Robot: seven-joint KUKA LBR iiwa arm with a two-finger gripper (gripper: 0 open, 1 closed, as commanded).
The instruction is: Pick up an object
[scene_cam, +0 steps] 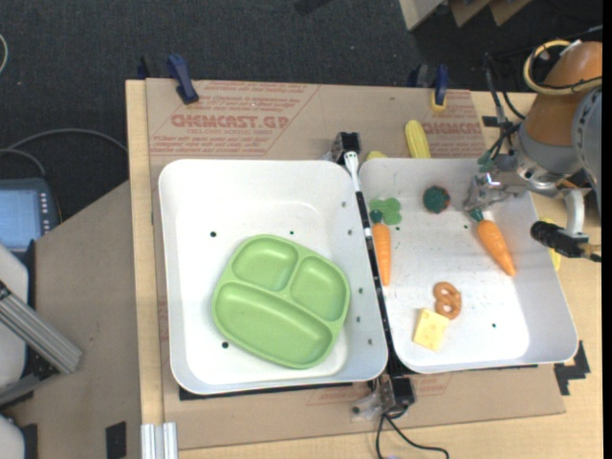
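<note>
My gripper [481, 195] hangs low over the back right part of the right bin [550, 338], just above the thick end of an orange carrot [497, 245] that lies slanted on the bin floor. A dark green ball [436, 198] sits a little to the gripper's left. A second carrot [382, 248] with a green leafy top lies along the bin's left wall. Toward the front are a brown pretzel [447, 299] and a yellow cheese wedge [431, 330].
The left bin [182, 256] holds a light green divided plate [280, 299]. A yellow corn cob [417, 140] lies on the board behind the right bin. The grey and orange arm [559, 113] comes in from the upper right, with cables near it.
</note>
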